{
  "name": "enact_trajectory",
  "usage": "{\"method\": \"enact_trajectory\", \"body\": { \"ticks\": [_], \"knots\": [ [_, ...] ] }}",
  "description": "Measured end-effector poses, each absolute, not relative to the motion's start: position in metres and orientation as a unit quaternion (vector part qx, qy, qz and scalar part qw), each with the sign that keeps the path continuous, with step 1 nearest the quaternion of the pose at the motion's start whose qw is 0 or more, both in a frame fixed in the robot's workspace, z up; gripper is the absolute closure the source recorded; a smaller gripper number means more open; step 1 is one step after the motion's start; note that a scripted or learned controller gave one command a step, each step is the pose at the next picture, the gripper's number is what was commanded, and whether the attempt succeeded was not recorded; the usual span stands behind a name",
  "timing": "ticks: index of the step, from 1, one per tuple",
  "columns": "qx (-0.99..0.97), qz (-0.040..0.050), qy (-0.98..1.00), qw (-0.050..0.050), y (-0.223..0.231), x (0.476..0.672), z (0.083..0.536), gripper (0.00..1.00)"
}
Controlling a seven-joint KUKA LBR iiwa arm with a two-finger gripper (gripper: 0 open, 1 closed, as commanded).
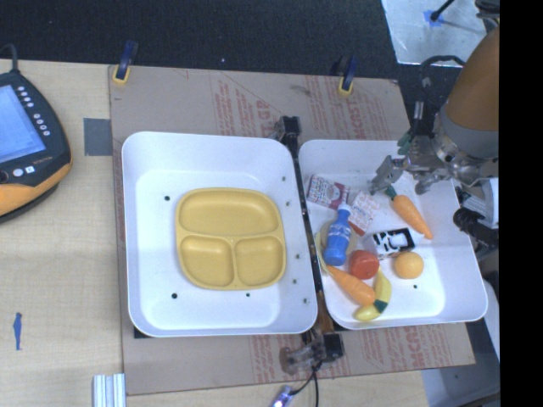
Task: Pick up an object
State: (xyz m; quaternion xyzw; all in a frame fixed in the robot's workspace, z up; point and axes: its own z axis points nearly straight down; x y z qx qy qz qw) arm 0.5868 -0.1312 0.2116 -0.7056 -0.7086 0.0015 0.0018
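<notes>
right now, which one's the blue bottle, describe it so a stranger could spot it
Look in the right white bin, near its left wall beside the divider. The blue bottle lies there, white cap pointing up-screen, just left of the red tomato. It is the only blue item among the orange, yellow and red ones.

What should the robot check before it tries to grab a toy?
1. End effector over the right bin: ok.
2. A toy close by: ok, the carrot lies just beside it.
3. Something already held: cannot tell.
4. Room around that carrot: ok, it lies apart from the blue bottle and red tomato.
5. Crowded spots to avoid: not ok, the second carrot and banana touch.
6. Yellow divided plate in the left bin, out of the way: ok.
</notes>
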Motion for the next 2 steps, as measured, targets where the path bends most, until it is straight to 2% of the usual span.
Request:
{"method": "enact_trajectory", "body": {
  "ticks": [1,2],
  "knots": [
    [-0.706,0.0021,-0.709,0.002,-0.146,0.52,0.176,0.0],
    [-0.705,-0.0014,-0.709,-0.007,-0.128,0.519,0.109,0.0]
  ]
}}
